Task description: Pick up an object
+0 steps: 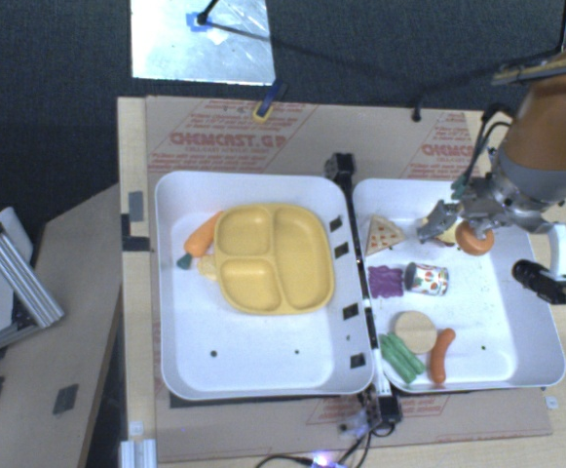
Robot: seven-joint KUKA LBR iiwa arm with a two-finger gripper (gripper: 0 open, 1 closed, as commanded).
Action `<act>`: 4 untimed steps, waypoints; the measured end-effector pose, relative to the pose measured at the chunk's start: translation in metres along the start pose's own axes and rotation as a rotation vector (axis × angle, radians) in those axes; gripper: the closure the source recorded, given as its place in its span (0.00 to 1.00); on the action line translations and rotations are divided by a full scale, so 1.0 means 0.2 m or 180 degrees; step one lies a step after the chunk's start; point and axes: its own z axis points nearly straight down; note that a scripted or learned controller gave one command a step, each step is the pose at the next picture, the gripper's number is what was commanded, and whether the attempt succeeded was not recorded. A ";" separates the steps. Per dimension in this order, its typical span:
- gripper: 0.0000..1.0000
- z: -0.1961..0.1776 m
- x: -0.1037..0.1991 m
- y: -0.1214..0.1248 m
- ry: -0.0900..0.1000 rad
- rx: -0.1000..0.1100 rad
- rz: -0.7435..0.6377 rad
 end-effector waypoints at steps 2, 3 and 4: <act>0.00 0.26 -0.02 -0.02 -0.0002 -0.0025 0.0000; 0.00 0.54 0.02 0.01 -0.0004 -0.0036 -0.0010; 0.00 0.60 0.02 0.02 -0.0004 -0.0050 -0.0002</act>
